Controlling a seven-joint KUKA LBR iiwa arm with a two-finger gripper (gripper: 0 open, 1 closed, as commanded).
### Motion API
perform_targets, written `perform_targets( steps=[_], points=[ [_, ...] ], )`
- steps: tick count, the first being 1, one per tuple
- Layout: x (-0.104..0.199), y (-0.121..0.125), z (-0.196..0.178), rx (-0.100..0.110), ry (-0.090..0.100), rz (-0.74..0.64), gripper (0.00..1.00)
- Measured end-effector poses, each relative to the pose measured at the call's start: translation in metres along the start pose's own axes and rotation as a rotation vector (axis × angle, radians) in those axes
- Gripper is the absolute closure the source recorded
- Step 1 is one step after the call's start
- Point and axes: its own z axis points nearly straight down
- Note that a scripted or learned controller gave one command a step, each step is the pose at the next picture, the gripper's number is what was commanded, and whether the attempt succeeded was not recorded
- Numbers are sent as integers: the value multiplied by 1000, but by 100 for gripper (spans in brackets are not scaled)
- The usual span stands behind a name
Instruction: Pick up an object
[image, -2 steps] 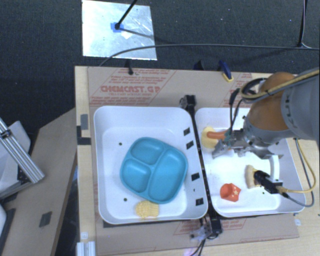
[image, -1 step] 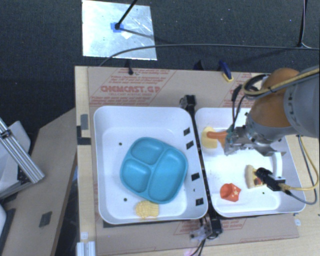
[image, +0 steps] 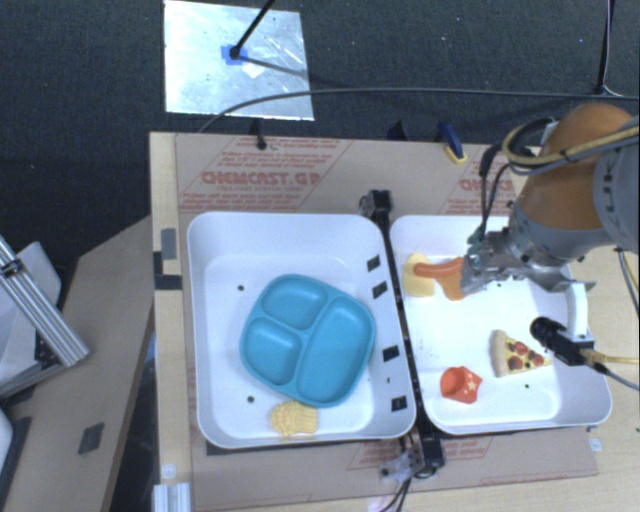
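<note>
Two shallow white bins sit side by side on the tabletop (image: 300, 170), which is covered with printed cardboard. The left bin (image: 215, 300) holds a blue divided plate (image: 307, 339) near its middle, and a small yellow corn-like piece (image: 294, 419) lies just beside the plate's near edge, close to the bin's front wall. The right bin (image: 580, 400) holds a pale yellow block (image: 418, 280) near its far left corner, with an orange carrot-shaped piece (image: 445, 274) lying against it. A red piece (image: 461, 384) rests toward the front of this bin, and a pizza slice (image: 516, 353) lies just to its right. The grey arm (image: 570, 190) with its orange band reaches in from the right, and its hand (image: 478, 268) sits low over the right bin, at the carrot-shaped piece's right end. Whether the hand is parted or closed, and whether it has hold of that piece, cannot be told from this angle.
</note>
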Motion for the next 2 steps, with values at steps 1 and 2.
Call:
perform_targets(
  steps=[1, 2],
  points=[
    [-1, -3, -45, 0, 0, 0, 100],
    [-1, -1, -82, 0, 0, -1, 100]
  ],
)
